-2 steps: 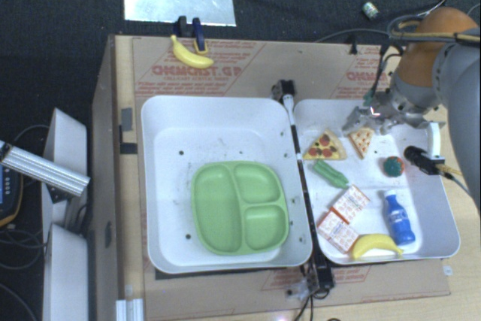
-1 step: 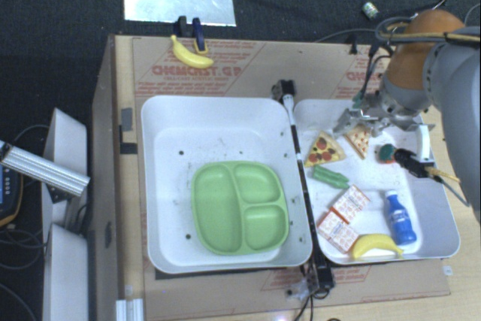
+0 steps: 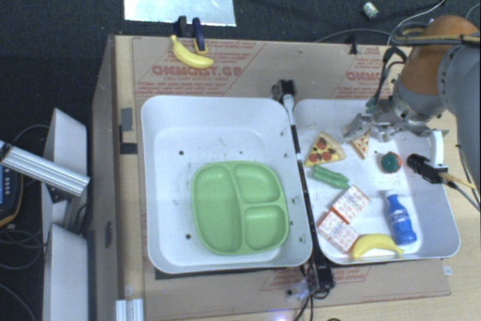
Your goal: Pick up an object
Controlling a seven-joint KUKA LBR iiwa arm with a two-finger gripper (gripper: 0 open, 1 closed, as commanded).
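Observation:
In the right bin (image 3: 443, 237), my gripper (image 3: 367, 128) hangs low over the far part, just above a small orange wedge (image 3: 361, 148). To its left lies a toy pizza slice (image 3: 325, 150). A teal round thing (image 3: 389, 162) sits to the gripper's lower right. Nearer the front are a green pickle (image 3: 329, 177), two red-and-white cartons (image 3: 351, 201) (image 3: 337, 231), a blue bottle (image 3: 399, 218) and a yellow banana (image 3: 376, 245). I see nothing held in the gripper.
The left bin (image 3: 165, 131) holds a green divided plate (image 3: 240, 207). A second banana (image 3: 189, 54) lies on the cardboard behind the bins, beside a blue clamp (image 3: 197, 32). The rim between the bins (image 3: 297, 162) runs just left of the pizza slice.

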